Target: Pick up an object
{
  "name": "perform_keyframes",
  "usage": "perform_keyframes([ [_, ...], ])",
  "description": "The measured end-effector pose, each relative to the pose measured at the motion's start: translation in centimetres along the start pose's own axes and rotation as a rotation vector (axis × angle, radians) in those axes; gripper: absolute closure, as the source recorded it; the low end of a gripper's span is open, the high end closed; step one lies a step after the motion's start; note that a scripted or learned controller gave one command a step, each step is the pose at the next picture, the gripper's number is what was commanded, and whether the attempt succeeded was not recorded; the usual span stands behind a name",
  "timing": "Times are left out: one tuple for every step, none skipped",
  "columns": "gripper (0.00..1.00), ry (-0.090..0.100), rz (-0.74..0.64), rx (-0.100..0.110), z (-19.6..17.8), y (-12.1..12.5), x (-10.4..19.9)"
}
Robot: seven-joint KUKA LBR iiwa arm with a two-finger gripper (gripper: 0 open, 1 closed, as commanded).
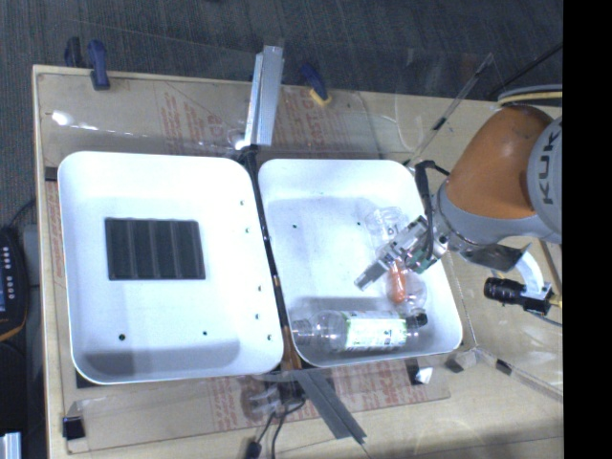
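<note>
Dark carpet surrounds the wooden bench (57, 103), and from my remote seat I read it from the left. Blue clamps (96, 63) grip the bench's far edge. My left bin (76, 256) carries a dark ribbed rectangular panel (155, 249) on its floor. A metal bar (263, 98) stands at the far end of the seam between the bins. In the right bin (296, 199), a clear plastic bottle (359, 332) with a pale label lies on its side along the near wall. Farther back sits a small clear crumpled plastic item (385, 222). Near the right wall lies a small orange object (397, 283), just above the bottle's cap end. The gripper (371, 277) hangs low over that bin, right beside the orange object; whether it is spread or closed I cannot tell, nor whether it touches anything. The arm (497, 175) reaches in from the right.
</note>
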State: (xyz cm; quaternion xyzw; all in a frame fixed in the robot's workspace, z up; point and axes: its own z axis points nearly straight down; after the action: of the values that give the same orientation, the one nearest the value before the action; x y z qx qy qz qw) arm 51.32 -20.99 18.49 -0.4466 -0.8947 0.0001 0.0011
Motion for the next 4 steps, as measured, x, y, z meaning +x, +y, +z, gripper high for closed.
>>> perform_keyframes([
  [0.00, -0.003, -0.111, -0.001, -0.2, 4.9, -3.8],
  [0.00, 0.001, -0.157, 0.001, -0.1, 4.2, -3.1],
  [0.00, 0.001, -0.286, 0.001, 1.0, 4.3, -3.1],
  [0.00, -0.004, -0.332, -0.001, -0.9, 4.4, -3.2],
])
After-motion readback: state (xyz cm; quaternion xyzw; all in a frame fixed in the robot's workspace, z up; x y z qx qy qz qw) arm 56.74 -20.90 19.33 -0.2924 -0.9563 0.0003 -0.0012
